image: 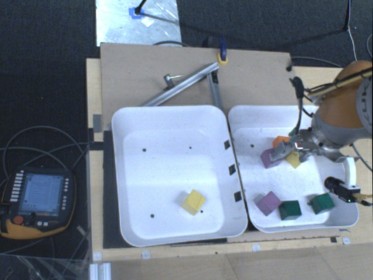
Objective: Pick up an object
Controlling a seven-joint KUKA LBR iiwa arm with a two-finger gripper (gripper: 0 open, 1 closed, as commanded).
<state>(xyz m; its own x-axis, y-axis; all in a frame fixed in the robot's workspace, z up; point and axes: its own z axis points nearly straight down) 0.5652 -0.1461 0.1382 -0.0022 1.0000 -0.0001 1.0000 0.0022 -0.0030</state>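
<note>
My gripper (287, 151) is low in the right bin (247, 127), over a tight cluster of blocks. A purple block (268, 158) lies just to its left, an orange block (281, 139) peeks out behind it, and a yellow block (295, 160) sits at its right, partly hidden by the wrist. Nearer the bin's front edge lie another purple block (268, 203) and two dark green blocks (289, 209) (321, 202). A lone yellow block (193, 202) rests in the left bin (134, 127).
The arm's grey and orange body (347, 109) overhangs the right bin's far right side. A metal bar (180, 85) lies on the board behind the bins. A teach pendant (38, 200) sits on the floor at the left.
</note>
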